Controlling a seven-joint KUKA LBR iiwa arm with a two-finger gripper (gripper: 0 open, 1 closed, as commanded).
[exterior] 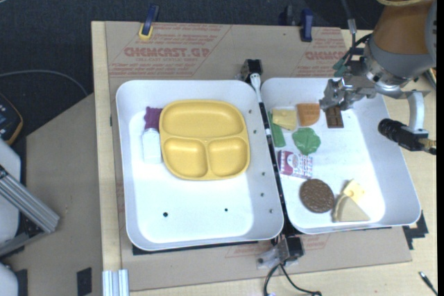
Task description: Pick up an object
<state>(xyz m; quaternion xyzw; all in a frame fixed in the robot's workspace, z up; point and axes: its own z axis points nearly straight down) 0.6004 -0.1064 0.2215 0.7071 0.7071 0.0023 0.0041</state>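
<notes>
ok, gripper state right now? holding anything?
Gripper: open or shut cannot be told; it sits low over the right white bin, by the small brown rectangular block and the orange toy bread piece.

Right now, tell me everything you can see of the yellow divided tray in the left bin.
The yellow divided tray looks like moulded plastic, with rounded corners, one long compartment across the back and two smaller ones in front. It lies flat, right way up, in the rear half of the left bin. A white bottle with a purple cap lies against its left edge.
</notes>
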